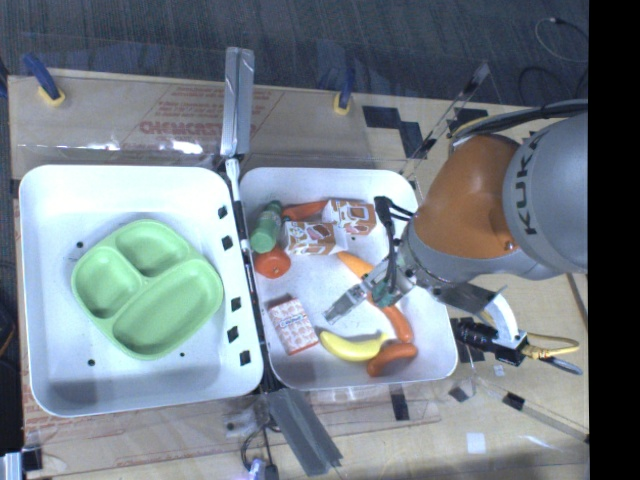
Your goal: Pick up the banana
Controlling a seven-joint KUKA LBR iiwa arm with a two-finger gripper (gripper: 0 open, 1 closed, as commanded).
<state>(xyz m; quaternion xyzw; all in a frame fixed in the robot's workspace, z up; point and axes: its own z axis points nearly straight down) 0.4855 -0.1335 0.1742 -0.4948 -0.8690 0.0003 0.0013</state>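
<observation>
The yellow banana lies near the front of the right bin, curved, between a red-and-white packet and an orange-red sausage-shaped piece. My gripper hangs just above and behind the banana, its fingers pointing down-left toward the bin floor. Nothing shows between the fingers. The grey arm with its orange band reaches in from the right over the bin's right rim.
Around the banana lie a red-white packet, orange-red pieces, a carrot-like piece, two small cartons, a green bottle and an orange ball. The left bin holds a green divided plate.
</observation>
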